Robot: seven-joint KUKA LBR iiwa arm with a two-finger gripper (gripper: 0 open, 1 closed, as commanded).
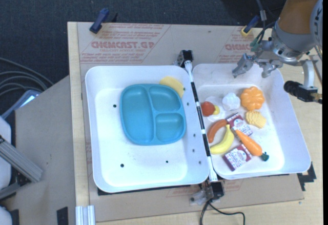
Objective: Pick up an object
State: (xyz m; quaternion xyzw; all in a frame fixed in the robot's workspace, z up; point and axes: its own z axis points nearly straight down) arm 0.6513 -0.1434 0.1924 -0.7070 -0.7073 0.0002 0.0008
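Red carton [237, 158] nearest, label unreadable; board [123, 43] reads "CHEMCAST"; pincer [254, 66] released, holding nothing.

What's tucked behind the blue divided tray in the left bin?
A yellow object peeks out past the far right corner of the blue tray in the left bin. The tray covers its lower part, so its full shape can't be told.

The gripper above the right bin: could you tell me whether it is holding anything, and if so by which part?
Nothing is held. The gripper hangs open over the far edge of the right bin, with bare space between its fingers; the toy pumpkin lies below it, untouched.
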